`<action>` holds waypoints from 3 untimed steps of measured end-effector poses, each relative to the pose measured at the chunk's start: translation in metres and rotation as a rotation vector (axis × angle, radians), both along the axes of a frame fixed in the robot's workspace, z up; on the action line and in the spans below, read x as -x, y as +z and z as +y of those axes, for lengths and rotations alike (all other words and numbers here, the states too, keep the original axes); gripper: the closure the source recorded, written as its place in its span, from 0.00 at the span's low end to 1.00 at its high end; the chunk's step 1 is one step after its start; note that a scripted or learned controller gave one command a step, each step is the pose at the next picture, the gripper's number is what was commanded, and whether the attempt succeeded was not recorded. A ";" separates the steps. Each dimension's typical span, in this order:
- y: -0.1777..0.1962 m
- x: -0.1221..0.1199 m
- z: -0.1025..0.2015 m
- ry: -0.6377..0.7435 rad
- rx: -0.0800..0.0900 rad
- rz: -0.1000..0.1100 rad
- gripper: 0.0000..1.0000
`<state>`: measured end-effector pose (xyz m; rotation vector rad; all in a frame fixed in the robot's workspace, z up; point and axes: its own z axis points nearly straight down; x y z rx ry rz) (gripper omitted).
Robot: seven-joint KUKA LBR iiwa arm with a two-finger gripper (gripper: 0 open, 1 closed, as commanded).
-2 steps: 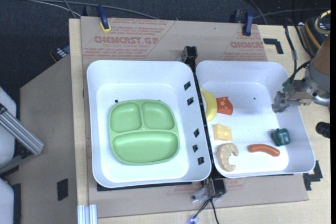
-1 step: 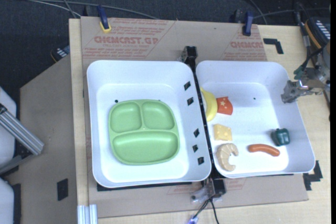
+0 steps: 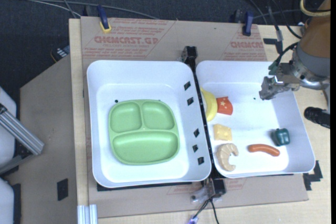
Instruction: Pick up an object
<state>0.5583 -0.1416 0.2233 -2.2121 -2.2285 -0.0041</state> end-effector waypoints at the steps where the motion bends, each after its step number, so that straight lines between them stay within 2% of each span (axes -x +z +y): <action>1: -0.006 -0.013 0.061 0.000 0.000 0.002 1.00; 3: -0.018 -0.032 0.176 -0.001 0.001 0.000 1.00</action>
